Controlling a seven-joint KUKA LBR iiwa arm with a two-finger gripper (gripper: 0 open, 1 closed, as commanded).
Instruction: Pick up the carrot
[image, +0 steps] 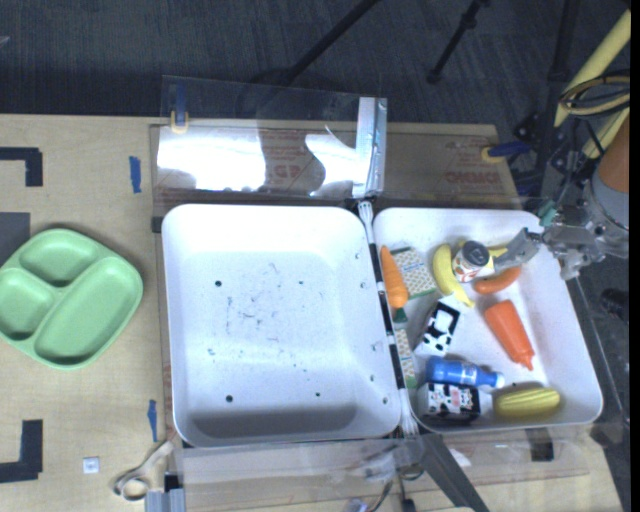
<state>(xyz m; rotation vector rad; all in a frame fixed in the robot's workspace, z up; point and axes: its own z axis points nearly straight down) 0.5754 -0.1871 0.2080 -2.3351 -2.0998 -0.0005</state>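
An orange tapered carrot (508, 331) lies in the right part of the right bin (583, 375), pointing toward the front right. A second orange carrot-like piece (396, 280) lies along that bin's left wall. My gripper (522, 247) reaches in from the right and hangs near the bin's back edge. It is over a small jar (471, 260) and a red-orange piece (497, 281), well behind the tapered carrot. I see nothing held in it.
The right bin also holds a yellow banana (446, 273), a black-and-white cube (438, 328), a blue bottle (462, 375), a cow-patterned item (450, 401) and a yellow fruit (527, 401). The left bin (180, 330) adjoins it. A green divided plate (66, 297) sits far left.
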